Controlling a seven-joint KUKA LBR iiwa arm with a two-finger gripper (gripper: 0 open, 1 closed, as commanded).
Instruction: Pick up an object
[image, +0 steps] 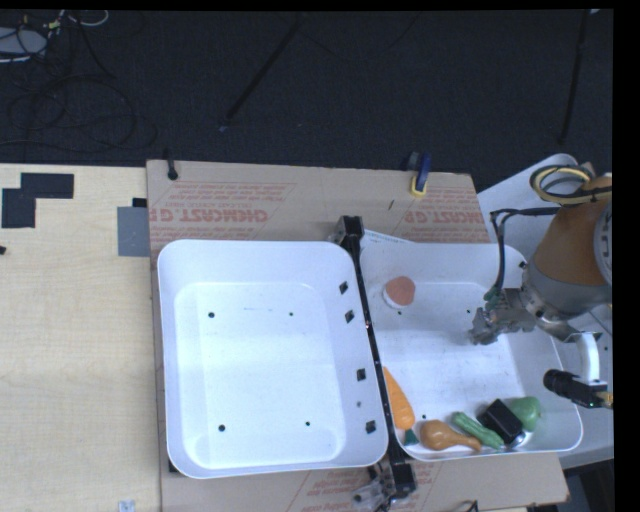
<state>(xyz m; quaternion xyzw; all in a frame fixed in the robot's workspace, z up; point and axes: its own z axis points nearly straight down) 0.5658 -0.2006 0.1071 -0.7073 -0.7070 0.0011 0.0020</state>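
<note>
Near edge, right bin (560, 440): orange carrot-shaped piece (399, 400), tan gourd-shaped piece (445, 434), green piece (478, 430), black block (500, 420), all crowded along the front wall.
Mid bin: my hand (487, 327), low over bare floor near the right wall; whether it's apart or together I cannot tell.
Far bin: pinkish round piece (400, 291), lying alone.
Left bin (180, 300): beside, across the divider.
Progress: nothing seen lifted; choosing, grasping and raising remain.

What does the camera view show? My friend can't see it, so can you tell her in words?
A grey robot arm with an orange band reaches in from the right, its gripper over the right white bin. That bin holds a round pink object near the back and a carrot, a green toy and others along the front. The left bin sits beside it.
</note>
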